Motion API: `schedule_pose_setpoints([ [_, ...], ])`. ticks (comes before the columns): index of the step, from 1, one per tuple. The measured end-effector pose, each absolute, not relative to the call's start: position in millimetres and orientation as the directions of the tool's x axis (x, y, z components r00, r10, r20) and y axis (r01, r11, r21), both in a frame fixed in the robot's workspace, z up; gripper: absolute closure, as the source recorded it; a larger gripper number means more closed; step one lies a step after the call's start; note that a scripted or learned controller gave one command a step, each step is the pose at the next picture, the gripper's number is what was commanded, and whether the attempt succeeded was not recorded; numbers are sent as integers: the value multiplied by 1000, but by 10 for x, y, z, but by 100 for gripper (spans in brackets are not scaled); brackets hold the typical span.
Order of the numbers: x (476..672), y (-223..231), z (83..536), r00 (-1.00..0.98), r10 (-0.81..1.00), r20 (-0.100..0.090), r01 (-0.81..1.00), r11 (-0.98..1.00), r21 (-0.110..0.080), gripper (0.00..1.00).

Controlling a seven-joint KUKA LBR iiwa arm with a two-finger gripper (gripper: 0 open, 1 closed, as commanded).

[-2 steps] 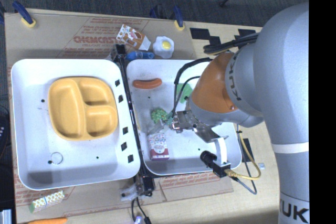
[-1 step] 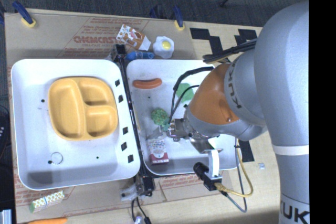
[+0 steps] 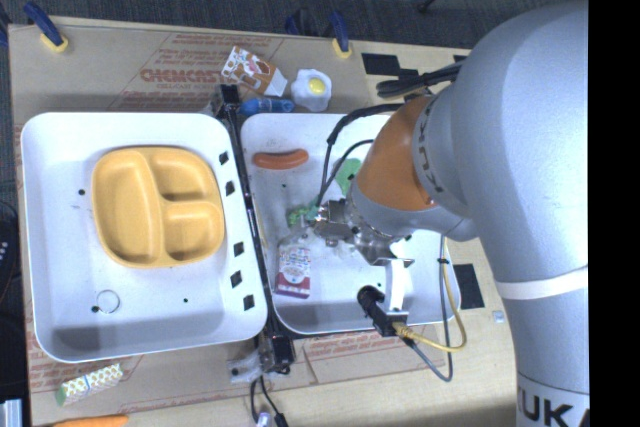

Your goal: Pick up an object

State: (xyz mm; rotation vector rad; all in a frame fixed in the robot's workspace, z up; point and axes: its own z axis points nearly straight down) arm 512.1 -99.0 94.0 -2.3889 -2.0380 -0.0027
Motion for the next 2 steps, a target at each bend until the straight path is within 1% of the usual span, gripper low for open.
schedule_pose_setpoints([
  [1,4798,-928,946,250,968,2,968,-251,9,0],
  [2,5196,-980,941,-105,994,1,994,105,1,0],
])
